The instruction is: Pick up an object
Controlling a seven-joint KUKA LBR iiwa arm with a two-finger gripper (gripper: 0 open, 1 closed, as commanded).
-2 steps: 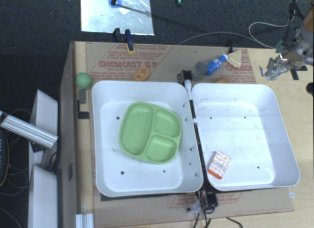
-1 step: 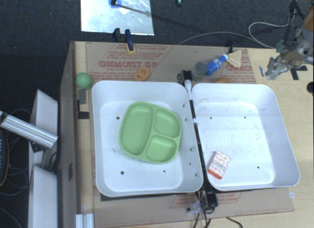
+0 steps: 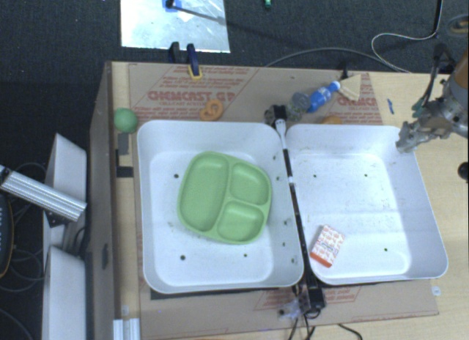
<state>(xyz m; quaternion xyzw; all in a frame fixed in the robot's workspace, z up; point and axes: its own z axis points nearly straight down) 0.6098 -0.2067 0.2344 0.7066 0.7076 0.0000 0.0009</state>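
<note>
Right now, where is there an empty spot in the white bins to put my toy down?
The right bin has the most bare floor, between its far wall and the small orange packet at its near left corner. The gripper hangs at its far right rim. The left bin is crowded: the green divided plate leaves just thin strips.

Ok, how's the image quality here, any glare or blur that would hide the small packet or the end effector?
Camera view: lighting is even and soft, with no glare on the packet, which reads clearly against the right bin. The end effector at the bin's far right corner is small and slightly blurred, so its fingers are hard to make out. The green tray is sharp.
</note>
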